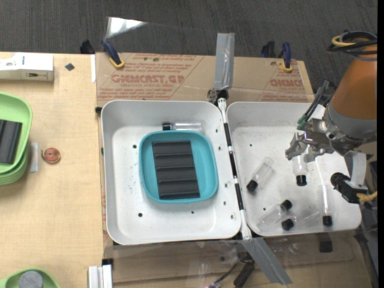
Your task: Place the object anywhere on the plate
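A teal plate with a black ridged insert lies in the left bin. My gripper hangs over the right bin, well to the right of the plate. A clear vial with a black cap pointing down sits between its fingers, so the gripper is shut on it. The vial hangs upright above the bin floor.
Several more clear black-capped vials lie in the right bin, one left of the gripper and others near the front wall. Another vial lies in the left bin behind the plate. A green dish sits at far left.
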You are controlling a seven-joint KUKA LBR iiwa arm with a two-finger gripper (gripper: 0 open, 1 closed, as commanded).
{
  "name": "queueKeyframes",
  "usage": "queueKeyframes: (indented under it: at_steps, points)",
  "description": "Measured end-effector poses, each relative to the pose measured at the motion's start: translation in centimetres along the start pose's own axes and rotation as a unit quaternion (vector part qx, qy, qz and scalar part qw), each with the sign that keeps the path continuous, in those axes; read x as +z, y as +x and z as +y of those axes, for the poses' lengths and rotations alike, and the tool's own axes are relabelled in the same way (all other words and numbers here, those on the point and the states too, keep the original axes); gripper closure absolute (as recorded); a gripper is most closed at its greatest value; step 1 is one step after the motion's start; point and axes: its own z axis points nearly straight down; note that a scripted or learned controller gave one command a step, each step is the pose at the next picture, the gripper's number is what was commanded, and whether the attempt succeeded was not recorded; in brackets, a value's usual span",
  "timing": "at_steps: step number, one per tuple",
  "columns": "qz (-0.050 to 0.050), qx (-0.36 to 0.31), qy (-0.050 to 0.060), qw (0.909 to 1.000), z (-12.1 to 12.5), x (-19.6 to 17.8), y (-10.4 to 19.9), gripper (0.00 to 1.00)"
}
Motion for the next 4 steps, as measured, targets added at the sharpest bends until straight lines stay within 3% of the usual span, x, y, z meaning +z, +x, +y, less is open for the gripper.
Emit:
queueKeyframes:
  at_steps: [1, 2, 3, 4]
  points:
    - [0.0, -0.12, 0.001, 0.9928, -3.3, 0.9, 4.1, 1.0]
    - [0.0, -0.211, 0.001, 0.9774, -6.9, 0.9, 12.9, 1.0]
    - [0.0, -0.211, 0.001, 0.9775, -6.9, 0.9, 12.9, 0.0]
    - [0.0, -0.243, 0.0, 0.97, 0.3, 0.9, 9.1, 0.0]
